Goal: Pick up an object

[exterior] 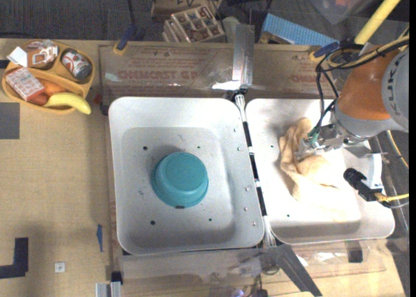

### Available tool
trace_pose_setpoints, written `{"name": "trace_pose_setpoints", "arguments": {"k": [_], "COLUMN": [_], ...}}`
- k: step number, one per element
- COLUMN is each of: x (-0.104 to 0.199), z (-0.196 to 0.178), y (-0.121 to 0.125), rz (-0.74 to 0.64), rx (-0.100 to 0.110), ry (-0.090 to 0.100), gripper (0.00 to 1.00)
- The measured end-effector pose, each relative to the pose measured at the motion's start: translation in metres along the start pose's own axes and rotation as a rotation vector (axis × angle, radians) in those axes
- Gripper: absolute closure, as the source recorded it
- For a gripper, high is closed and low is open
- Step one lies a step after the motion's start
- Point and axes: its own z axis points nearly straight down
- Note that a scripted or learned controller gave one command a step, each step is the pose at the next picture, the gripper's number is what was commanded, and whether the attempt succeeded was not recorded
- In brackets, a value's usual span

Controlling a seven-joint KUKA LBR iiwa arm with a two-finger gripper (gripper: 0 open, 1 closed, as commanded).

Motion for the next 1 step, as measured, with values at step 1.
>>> {"name": "trace_pose_setpoints", "arguments": {"k": [1], "x": [-0.0028], "z": [-0.0091], "y": [0.0000], "rz": [0.006], "rx": [-0.003], "ry": [-0.001], "gripper": [1.00]}}
